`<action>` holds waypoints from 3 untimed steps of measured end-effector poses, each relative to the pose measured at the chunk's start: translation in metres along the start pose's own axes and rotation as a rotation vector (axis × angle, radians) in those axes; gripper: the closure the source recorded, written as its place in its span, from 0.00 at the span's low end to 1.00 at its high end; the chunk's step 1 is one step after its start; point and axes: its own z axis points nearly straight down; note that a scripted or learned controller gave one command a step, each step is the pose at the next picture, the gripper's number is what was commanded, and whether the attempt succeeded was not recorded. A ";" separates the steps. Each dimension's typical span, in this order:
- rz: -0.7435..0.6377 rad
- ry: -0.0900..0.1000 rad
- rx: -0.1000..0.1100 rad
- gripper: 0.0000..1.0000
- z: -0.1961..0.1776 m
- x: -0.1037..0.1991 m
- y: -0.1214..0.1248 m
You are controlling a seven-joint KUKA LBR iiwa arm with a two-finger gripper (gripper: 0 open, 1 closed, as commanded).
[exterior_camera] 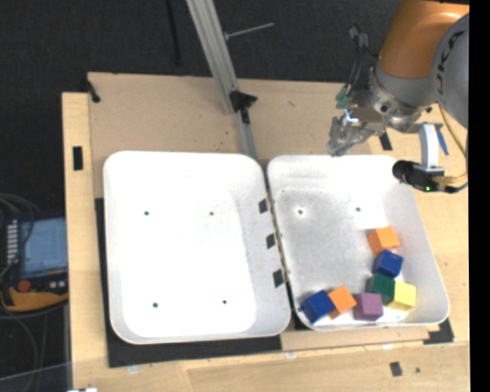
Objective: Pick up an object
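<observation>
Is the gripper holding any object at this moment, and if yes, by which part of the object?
Nothing is held. The gripper is above the far rim of the right bin, and all the blocks lie in the bin's near right corner.

Light: even, fairly bright overhead.
Glare: left bin (188, 243) washed out white.
Shadows: soft, faint.
Focus: slightly soft, grainy.

Single fixed overhead camera, angled downward at a slant, moderate distance, framing both white bins (188, 243) side by side on the bench (171, 109), arm (416, 47) entering from frame right
</observation>
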 end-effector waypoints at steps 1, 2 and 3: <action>0.000 -0.001 0.008 1.00 0.013 0.056 0.001; -0.001 0.000 0.009 1.00 0.011 0.116 -0.006; -0.002 0.001 0.010 1.00 0.008 0.167 -0.014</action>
